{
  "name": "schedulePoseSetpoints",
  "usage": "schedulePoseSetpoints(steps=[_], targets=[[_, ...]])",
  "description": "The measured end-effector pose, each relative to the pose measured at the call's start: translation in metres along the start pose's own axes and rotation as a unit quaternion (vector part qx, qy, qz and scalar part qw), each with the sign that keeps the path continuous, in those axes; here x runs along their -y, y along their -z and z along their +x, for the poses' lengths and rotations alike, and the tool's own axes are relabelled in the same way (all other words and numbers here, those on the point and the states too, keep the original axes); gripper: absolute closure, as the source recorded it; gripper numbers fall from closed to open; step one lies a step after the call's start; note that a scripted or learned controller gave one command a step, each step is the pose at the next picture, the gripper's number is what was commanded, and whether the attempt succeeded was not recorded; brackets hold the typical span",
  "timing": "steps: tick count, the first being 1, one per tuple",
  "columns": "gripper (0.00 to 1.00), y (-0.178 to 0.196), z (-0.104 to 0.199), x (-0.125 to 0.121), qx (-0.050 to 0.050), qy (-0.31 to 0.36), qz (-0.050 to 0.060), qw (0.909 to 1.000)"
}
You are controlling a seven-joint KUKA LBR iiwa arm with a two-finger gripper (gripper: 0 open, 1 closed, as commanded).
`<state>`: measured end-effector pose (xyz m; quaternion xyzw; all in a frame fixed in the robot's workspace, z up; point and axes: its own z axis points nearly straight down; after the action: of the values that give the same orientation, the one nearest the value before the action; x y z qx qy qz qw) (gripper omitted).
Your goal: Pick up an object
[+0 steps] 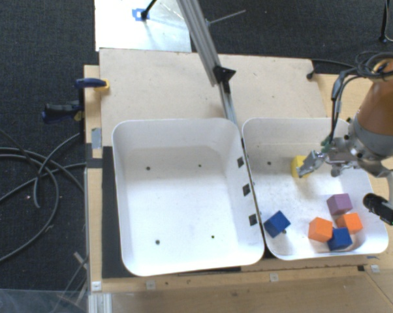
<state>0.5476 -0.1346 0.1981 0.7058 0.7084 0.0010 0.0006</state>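
Arm (379, 113) comes in from 3 o'clock, grey w/ orange band, over the right bin (275, 132). Gripper (309, 168) sits low in that bin, around its middle, tip pointing toward 9 o'clock. Right at the tip is a yellow block (297, 165), touching or just beside the fingers; can't tell if it's actually between them, and can't tell fingers wide vs narrow since the metal blurs together.

Other blocks in the right bin: blue block (276, 223) at approx 7 o'clock of the bin, near the wall shared w/ the left bin (128, 135). At 5 o'clock corner a tight cluster: purple block (339, 203) on top edge of the group, orange block (320, 229) to its 8 o'clock, second orange block (351, 222) just beside the purple one, second blue block (339, 239) touching both orange ones. Cluster is well apart from the gripper.

Bins sit side by side on a wood bench (183, 83). Cables (27, 175) on dark floor at 9 o'clock; blue clamp (85, 83) on bench edge at 10 o'clock.
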Motion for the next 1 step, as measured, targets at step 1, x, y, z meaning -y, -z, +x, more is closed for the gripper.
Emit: schedulePoseSetpoints(steps=[1], targets=[[0.0, -0.1022, -0.0234, -0.0728, 0.001, 0.001, 0.001, 1.0]])
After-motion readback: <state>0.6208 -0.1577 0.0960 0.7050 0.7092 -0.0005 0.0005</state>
